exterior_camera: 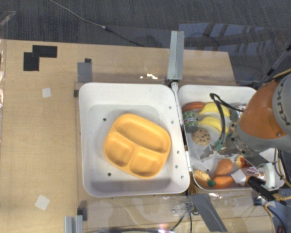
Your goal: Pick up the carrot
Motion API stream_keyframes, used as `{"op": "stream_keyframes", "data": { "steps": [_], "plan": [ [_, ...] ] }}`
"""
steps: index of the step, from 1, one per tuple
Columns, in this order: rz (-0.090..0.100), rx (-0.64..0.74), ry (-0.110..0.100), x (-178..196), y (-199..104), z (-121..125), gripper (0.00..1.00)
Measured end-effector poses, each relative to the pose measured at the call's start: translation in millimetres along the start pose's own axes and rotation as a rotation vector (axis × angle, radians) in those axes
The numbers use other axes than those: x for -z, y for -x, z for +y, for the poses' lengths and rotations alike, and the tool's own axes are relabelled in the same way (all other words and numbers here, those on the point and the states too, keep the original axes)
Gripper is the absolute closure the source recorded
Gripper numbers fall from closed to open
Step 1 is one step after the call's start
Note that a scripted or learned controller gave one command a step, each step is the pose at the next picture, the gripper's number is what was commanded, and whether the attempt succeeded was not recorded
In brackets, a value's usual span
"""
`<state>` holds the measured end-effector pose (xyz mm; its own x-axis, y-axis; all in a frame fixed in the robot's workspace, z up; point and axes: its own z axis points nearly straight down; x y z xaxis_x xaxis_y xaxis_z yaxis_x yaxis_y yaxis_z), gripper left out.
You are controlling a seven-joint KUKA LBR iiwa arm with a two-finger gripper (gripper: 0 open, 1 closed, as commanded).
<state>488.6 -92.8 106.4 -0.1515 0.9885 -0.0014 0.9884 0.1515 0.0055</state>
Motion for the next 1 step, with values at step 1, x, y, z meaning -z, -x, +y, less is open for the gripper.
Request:
{"op": "stream_keyframes", "data": {
  "steps": [1],
  "plan": [
    [0.001,0.23,-0.002,-6.3,3.1,-1.2,0.0]
  ]
}}
